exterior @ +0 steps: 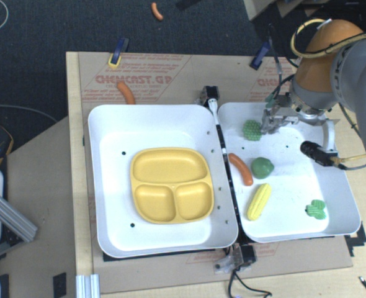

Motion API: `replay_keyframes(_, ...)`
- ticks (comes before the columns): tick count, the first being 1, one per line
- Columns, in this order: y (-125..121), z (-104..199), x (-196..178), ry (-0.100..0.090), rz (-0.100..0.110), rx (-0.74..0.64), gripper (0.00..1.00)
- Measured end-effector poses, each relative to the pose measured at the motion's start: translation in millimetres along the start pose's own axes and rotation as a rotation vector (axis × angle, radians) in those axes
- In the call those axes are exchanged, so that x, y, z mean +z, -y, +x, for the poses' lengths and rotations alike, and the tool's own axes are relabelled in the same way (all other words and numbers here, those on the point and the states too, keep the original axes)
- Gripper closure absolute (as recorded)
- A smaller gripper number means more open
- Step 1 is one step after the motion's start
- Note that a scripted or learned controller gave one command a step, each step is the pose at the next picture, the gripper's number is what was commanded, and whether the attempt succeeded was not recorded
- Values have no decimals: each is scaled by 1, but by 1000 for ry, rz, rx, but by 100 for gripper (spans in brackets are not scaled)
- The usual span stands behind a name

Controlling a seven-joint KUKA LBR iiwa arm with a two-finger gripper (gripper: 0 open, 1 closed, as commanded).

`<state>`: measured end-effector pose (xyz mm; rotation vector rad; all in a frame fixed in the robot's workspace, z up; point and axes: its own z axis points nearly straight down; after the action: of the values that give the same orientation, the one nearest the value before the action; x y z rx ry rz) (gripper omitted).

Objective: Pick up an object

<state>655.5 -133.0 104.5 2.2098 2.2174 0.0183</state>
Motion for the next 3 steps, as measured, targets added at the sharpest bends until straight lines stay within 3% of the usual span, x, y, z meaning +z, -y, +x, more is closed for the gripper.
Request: replay_keyframes(3, -12, -4, -123, 2, 10, 3, 100)
